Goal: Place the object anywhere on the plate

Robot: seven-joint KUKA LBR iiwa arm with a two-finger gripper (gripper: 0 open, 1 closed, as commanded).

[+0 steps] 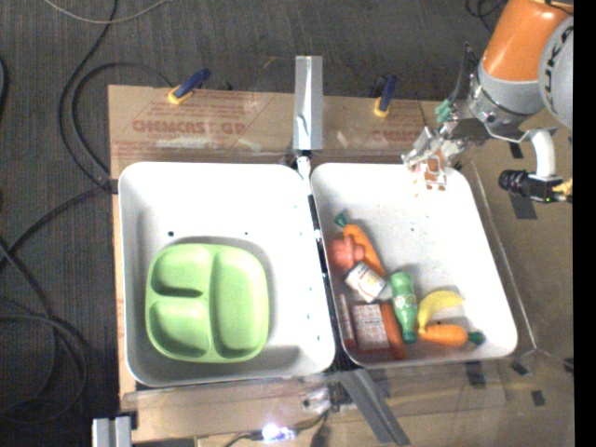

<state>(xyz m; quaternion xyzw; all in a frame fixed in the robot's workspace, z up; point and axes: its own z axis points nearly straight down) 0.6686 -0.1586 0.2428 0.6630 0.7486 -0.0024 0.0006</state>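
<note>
The left bin (140, 194) holds a green plate (209, 302), the right bin (466, 240) toy food (391, 305), and the hand (434, 161), clamped on a small object (434, 177), hangs over its far edge.

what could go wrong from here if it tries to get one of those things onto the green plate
1. The items are packed against the right bin's lower left wall: the green bottle, banana and lower carrot touch, so a grasp may catch two or slip.
2. The gripper sits at the right bin's far edge, away from the pile.
3. The green plate lies in the left bin, so a carried item must clear the bin walls between.
</note>
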